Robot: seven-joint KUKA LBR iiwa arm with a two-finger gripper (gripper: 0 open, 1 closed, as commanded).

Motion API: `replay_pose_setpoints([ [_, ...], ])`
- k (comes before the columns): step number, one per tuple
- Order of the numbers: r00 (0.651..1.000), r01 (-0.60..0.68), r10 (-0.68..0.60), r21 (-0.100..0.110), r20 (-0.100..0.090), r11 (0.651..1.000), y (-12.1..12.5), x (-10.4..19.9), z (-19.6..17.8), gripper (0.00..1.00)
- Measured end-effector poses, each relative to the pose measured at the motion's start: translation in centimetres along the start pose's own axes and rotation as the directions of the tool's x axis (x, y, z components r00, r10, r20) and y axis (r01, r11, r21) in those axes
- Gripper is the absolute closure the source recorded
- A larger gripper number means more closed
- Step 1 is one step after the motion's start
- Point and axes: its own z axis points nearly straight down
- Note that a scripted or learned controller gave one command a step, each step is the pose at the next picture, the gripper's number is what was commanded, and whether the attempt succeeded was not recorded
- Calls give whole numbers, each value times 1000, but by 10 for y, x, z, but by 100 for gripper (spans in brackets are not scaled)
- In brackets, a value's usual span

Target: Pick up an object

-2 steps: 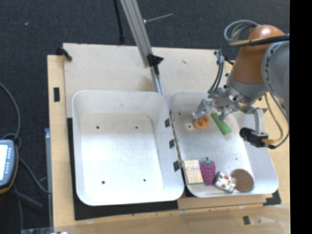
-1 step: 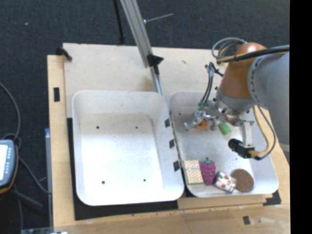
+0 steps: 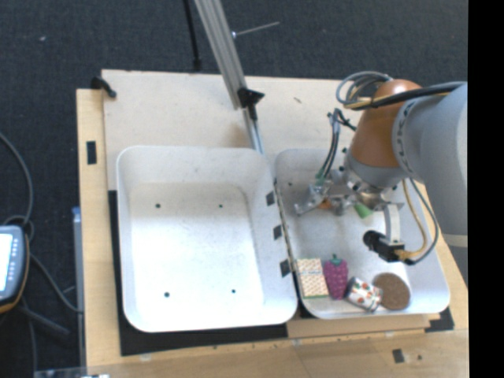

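**Task status.** The pick is not yet complete. The gripper [image 3: 334, 200] hangs low over the far half of the right bin [image 3: 315, 239], and nothing can be seen held in it. Whether the gripper is open or closed cannot be determined from the camera view, because the wrist covers it.

**Candidate objects.** All are in the right bin.
- Four items lie in a row along the near wall. From the divider side outward they are a checkered block [image 3: 313, 277], a magenta object [image 3: 336, 279], a patterned can [image 3: 364, 294] and a brown disc [image 3: 391, 290].
- A small green item [image 3: 362, 209] lies just beside the gripper, partly hidden under the wrist.

What is left is to close on one item and lift it.

**Clearances.**
- The row is packed, with neighbours touching or nearly so, and it sits against the near wall. A descent there probably leaves little side room.
- The checkered block also lies close to the wall shared with the left bin [image 3: 197, 235].
- The middle of the right bin floor is bare.
- A metal strut [image 3: 224, 46] slants down to the far edge between the bins. It is apart from the gripper.
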Motion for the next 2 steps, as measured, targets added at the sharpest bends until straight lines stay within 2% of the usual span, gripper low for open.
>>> replay_pose_setpoints([
  [1,1000,-7,7,-6,-2,1000,2,-1,-13,100],
  [2,1000,-6,6,-8,-2,1000,-5,0,-73,100],
])
